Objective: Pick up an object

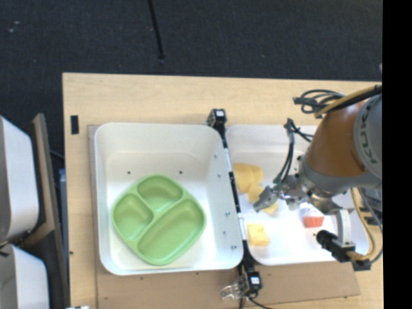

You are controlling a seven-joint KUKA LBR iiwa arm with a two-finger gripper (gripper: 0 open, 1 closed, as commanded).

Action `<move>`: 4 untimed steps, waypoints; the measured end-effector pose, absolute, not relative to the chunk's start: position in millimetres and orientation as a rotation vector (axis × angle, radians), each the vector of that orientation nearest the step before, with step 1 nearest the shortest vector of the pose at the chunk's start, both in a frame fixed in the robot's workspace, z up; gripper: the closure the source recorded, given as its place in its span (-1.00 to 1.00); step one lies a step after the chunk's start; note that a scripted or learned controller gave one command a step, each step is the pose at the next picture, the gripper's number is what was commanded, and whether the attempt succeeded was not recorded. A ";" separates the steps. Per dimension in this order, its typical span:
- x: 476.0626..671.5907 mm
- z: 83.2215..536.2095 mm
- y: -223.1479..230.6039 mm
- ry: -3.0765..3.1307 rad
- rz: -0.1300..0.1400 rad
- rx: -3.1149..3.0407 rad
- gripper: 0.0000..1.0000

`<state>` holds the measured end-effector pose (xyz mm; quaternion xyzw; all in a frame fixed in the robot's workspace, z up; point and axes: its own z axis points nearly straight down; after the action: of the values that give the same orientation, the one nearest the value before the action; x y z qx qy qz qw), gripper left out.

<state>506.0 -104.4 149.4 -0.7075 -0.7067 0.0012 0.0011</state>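
Arm low over the right bin, gripper among the yellow pieces.

I see the gripper (269,200) down in the right bin (283,253), its tip touching a yellow object (250,178) near the divider; I cannot tell how its grasp stands. A yellow block (258,234) lies apart, nearer the front wall, and a small red object (313,221) sits beside the wrist. The left bin (154,140) holds a green divided plate (159,219).
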 end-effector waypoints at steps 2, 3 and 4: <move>508.3 223.3 -110.9 -2.224 -0.006 -2.226 1.00; 509.1 275.7 -111.5 -2.224 -0.005 -2.224 1.00; 530.3 259.8 -60.1 -2.224 0.000 -2.217 1.00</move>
<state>530.3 -60.1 259.8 -0.7060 -0.7083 0.0000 0.0004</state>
